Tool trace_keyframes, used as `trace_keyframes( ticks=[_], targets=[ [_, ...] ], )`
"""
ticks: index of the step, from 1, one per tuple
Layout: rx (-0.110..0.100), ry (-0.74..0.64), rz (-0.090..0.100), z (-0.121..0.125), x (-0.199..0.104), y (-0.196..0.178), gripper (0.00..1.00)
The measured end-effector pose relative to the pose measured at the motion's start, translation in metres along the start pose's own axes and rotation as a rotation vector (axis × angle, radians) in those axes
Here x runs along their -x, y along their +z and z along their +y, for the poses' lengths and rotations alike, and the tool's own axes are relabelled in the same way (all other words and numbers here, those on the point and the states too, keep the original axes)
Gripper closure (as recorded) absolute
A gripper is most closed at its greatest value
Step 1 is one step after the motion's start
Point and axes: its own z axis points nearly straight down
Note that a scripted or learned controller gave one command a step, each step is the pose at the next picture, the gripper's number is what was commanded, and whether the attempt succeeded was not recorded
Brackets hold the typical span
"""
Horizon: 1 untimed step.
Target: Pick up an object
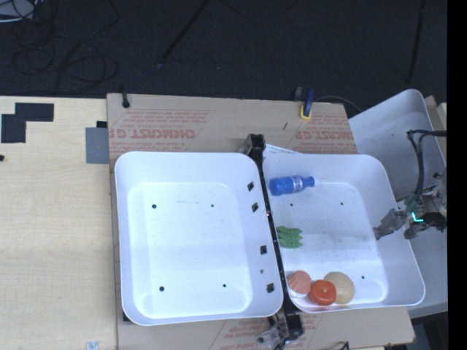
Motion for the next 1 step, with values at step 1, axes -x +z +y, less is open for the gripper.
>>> trace_keyframes(
  ticks=[1],
  targets=[
    [0.0,-0.003,0.001,0.0001,0.0006,-0.0099,1.0]
  ],
)
